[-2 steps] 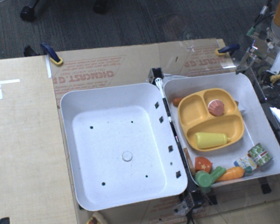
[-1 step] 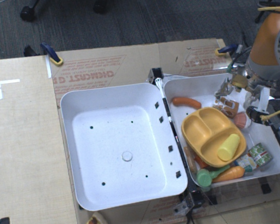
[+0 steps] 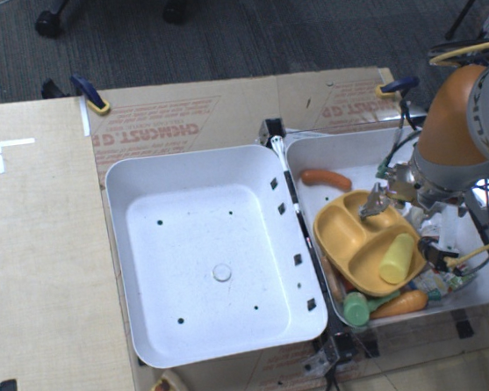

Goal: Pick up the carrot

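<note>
- Lying at the lower right of the frame, the carrot [image 3: 402, 304] sits wedged under the yellow dish [image 3: 348, 230], beside a green piece [image 3: 356, 310].
- Above the dish hangs the gripper [image 3: 375, 203]; whether it is spread or closed, I cannot tell, probably mid-approach.

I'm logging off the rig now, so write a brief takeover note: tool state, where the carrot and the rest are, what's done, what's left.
Tool: above the yellow divided plate in the right bin, holding nothing visible.
Carrot: lying at the right bin's near edge, beside the green piece, partly under the plate's rim.
Also there: sausage at the far side, yellow cylinder on the plate.
Done: nothing yet. Left: reach the carrot, grasp, lift.
</note>
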### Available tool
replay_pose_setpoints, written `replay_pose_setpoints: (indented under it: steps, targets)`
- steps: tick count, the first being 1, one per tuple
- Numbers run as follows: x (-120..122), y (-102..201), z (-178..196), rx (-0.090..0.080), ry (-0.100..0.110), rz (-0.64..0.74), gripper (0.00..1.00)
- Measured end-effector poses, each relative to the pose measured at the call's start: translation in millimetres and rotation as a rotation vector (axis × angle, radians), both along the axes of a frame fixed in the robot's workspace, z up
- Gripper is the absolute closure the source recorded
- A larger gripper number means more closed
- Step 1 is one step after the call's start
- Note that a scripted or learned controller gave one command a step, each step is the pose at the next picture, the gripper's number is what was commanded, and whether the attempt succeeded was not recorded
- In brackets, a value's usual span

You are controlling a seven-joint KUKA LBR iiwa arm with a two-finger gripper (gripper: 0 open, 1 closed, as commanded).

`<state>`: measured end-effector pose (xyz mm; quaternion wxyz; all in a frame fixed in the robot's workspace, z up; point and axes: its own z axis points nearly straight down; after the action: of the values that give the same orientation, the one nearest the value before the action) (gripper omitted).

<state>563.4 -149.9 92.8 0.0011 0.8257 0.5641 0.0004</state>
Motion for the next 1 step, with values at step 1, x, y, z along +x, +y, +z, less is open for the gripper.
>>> replay_pose_setpoints:
  steps: [1]
  targets:
    - [20.4, 0.5, -1.1, 0.0, 0.002, -0.373, 0.0]
